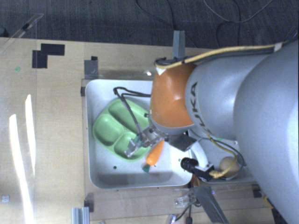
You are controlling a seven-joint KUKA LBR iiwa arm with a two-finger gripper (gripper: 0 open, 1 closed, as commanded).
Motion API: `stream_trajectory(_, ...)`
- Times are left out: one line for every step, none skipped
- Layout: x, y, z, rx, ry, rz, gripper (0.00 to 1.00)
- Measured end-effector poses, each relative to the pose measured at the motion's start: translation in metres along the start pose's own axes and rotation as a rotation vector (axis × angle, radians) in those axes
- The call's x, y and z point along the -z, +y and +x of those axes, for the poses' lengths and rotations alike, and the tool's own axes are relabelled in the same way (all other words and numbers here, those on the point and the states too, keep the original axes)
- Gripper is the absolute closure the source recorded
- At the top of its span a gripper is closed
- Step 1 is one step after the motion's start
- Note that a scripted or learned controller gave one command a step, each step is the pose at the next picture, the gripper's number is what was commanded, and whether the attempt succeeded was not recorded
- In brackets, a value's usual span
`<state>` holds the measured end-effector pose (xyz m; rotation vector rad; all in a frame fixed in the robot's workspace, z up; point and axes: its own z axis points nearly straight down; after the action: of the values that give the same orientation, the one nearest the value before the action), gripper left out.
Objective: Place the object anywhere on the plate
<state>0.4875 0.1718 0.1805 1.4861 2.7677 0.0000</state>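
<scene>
1. Plate (112, 127): a green, compartmented dish in the left half of the white bin (93, 162), centre-left of the frame. Its lower-right rim lies under the end effector.
2. Object: a toy carrot (154, 155), orange with a small green tip, lying on the bin floor just off the plate's lower-right rim. Its long axis runs from upper right to lower left, green tip at the lower-left end.
3. End effector (134, 146): positioned over the plate's lower-right compartment, at the end of the arm (233, 106) that enters from the right of the frame. Whether it is spread or pressed together cannot be told at this resolution. No object is visible between its tips.
4. Governing relation: the carrot lies just to the right of and slightly below the end effector, close beside it, outside the plate.
5. Judgement: placement is not yet achieved. The coming move probably requires a short shift toward lower right, with the grasp set across the carrot's long axis.
</scene>
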Motion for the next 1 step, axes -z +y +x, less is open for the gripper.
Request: stream_trajectory(-0.0859, -0.0196, -0.0478, 0.163, -0.016, -0.031, 0.00)
